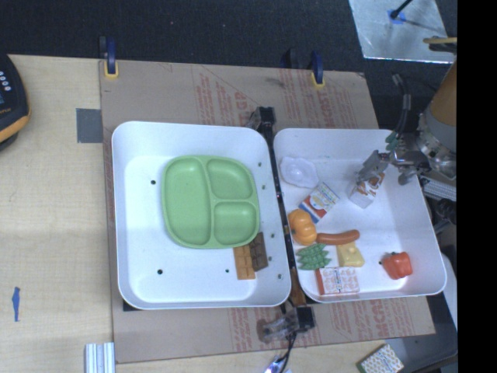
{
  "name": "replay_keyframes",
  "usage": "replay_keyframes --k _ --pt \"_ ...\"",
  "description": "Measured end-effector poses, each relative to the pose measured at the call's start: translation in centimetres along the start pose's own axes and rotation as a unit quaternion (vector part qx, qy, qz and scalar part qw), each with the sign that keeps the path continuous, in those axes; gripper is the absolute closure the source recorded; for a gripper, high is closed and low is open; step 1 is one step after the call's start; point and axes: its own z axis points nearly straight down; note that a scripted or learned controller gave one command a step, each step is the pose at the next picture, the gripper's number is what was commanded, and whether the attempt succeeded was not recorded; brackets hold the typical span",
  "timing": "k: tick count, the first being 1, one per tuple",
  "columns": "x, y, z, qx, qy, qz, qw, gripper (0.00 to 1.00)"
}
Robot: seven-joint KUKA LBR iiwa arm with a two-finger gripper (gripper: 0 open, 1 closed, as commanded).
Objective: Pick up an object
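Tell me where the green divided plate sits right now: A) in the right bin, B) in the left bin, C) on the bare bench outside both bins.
B: the green divided plate lies flat inside the left bin, while the small food items such as the sausage are in the right bin.
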Motion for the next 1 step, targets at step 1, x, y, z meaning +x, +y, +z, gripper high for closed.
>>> replay_keyframes --k 1 --pt "-3.21 1.51 9.14 0.002 -0.001 0.000 1.0000 0.00"
